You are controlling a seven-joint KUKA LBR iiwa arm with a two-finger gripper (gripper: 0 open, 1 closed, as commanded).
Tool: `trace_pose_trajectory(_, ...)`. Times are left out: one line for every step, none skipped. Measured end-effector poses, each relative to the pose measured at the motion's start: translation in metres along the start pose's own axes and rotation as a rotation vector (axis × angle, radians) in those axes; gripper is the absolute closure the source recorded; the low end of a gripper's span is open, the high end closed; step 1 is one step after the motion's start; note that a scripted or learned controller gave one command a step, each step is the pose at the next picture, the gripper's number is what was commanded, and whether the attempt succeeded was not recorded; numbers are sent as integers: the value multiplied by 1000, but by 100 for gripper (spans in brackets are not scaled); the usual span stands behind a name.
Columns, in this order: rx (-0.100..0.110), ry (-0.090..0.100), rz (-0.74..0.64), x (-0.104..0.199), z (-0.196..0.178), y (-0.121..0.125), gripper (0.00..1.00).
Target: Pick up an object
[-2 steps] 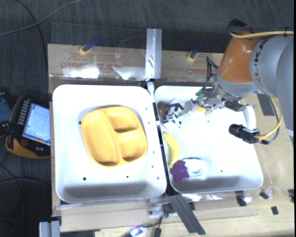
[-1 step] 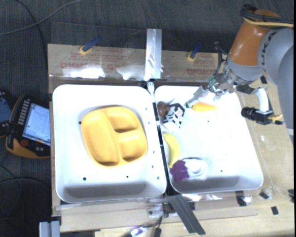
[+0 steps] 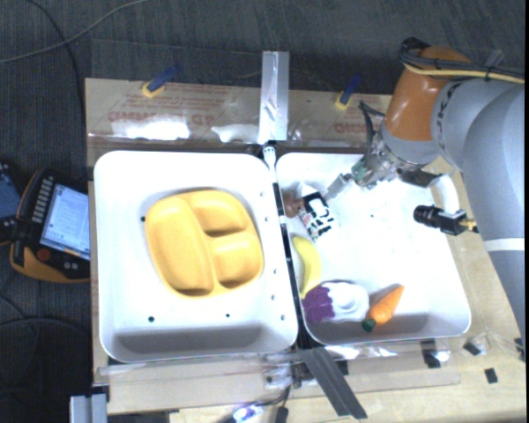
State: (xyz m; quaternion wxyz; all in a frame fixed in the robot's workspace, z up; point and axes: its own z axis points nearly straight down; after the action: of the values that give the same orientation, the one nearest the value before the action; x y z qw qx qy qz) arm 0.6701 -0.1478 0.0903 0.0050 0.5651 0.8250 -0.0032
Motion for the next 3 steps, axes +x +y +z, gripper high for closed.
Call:
trace_pose_trajectory(4,12,224,40,-21,8,0)
trace_pose_trajectory(5,11,271,18,-104,6,0)
trace_pose_trajectory(5,11,127,53,-108,-1,0)
